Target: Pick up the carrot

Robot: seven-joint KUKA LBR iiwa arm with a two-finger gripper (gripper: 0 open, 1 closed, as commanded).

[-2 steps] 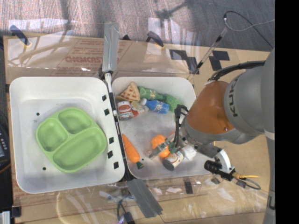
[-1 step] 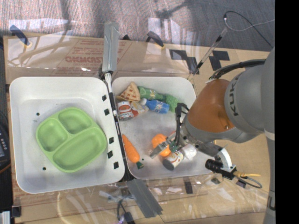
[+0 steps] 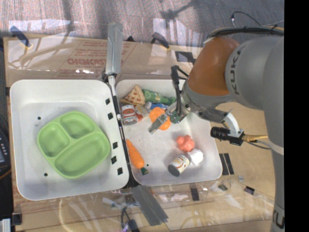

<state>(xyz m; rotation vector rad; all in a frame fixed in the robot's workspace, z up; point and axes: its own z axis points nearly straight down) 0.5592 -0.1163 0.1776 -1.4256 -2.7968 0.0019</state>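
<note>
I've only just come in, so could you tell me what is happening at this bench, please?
A grey KUKA arm reaches in from the right over the right-hand bin, which holds a jumble of toy food. Its pincer sits low over an orange round item near the bin's middle. The carrot it is meant to pick up lies apart from it, against the bin's left wall near the front, not held. The left bin holds a green divided plate.

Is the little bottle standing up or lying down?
Lying down. The bottle rests on its side on the right bin's floor, its white cap pointing toward the bin's right wall.
</note>
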